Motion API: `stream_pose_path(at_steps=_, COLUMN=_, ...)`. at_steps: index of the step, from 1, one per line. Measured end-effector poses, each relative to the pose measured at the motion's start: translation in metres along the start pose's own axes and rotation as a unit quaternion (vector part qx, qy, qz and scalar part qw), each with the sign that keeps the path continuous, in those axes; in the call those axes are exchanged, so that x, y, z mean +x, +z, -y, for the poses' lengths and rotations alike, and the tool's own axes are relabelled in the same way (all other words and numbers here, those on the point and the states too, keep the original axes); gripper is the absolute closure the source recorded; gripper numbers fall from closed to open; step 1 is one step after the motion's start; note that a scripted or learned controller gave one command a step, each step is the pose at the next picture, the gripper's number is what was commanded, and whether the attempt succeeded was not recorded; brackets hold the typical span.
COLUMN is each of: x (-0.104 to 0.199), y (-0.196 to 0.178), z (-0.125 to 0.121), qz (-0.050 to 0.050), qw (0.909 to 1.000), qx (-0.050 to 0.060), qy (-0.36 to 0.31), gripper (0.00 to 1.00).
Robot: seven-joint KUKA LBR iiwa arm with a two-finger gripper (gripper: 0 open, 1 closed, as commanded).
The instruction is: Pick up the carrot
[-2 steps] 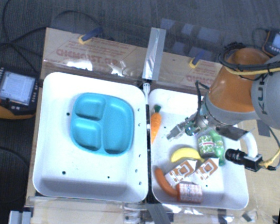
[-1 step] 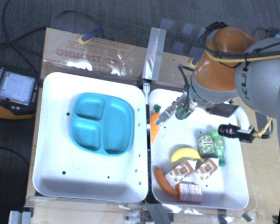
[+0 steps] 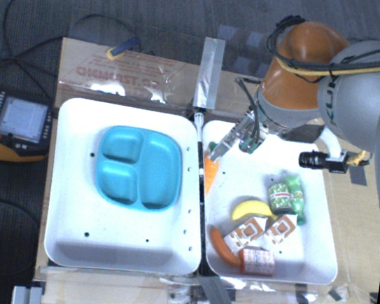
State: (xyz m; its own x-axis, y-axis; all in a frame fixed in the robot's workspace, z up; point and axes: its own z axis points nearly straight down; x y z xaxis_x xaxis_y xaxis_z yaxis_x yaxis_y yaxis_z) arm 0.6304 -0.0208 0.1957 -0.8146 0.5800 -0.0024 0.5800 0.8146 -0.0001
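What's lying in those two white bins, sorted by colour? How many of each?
Blue: 1, the divided plate
Orange: 1, the carrot
Yellow: 1, the banana
Green: 1, the packet
Reddish brown: 1, the sausage
Brown-and-white: 3, the small boxes
Total: 8

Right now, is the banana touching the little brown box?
Touching. In the camera view the banana lies right against the top edge of the brown box, with no white bin floor between them.
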Motion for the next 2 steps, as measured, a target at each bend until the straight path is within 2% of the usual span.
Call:
stream_pose_path(at_steps=1, x=0.045, y=0.005, z=-0.032, qz=-0.001, qw=0.9940, qx=0.000, qy=-0.109, gripper=1.00)
stream_pose_path(at_steps=2, x=0.012, y=-0.011, z=-0.057, qz=0.000, qw=0.9782, qx=0.000, qy=-0.208, gripper=1.00)
